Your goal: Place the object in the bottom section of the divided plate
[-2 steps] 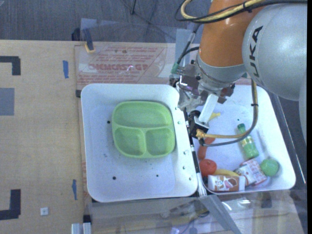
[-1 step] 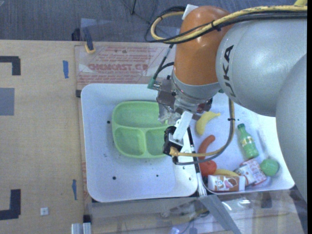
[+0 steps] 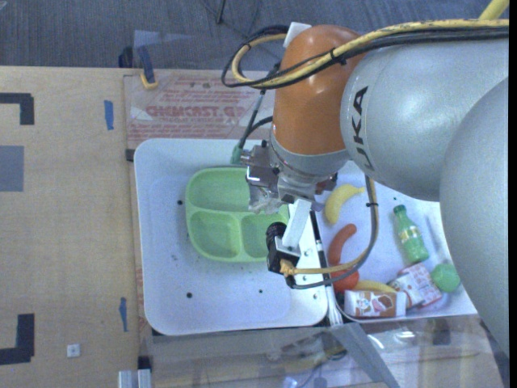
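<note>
Wooden bench (image 3: pixel 65 241), two shallow white bins (image 3: pixel 210 305), green divided plastic plate (image 3: pixel 212 221) in the left one.
Gripper (image 3: pixel 264 203) sits over the plate's right edge; jaw state can't tell. Yellow toy banana (image 3: pixel 341 201) and red sausage-shaped toy (image 3: pixel 342 242) lie in the right bin.

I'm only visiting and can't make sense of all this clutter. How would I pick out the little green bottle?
Look at the right-hand white bin, the one crowded with toy food under the big grey arm. Near its right side, the green bottle lies above the juice carton and right of the red sausage. It is the only see-through green thing there, with a yellow label.
</note>
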You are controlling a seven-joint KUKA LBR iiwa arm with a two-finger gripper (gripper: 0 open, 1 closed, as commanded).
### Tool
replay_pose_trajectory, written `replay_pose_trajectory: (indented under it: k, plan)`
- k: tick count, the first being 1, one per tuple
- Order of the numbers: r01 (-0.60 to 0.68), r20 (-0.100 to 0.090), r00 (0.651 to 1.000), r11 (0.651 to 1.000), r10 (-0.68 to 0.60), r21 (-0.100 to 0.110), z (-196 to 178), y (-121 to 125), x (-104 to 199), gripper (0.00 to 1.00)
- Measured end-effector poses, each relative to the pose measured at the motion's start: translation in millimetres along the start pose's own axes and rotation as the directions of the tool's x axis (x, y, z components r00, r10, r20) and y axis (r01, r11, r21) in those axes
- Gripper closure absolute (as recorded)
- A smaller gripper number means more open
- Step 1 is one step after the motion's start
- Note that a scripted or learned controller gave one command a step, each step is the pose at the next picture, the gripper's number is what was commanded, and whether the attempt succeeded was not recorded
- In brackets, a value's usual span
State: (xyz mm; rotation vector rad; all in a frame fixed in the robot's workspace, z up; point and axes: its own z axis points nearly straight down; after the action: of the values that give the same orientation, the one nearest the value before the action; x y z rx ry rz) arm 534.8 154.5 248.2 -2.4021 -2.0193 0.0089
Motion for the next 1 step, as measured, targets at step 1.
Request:
replay_pose_trajectory:
  k: [1]
  plan:
    - [-0.248,-0.001,0.969,0.969,0.248,0.001,28.8,11.3,-103.4,1.00]
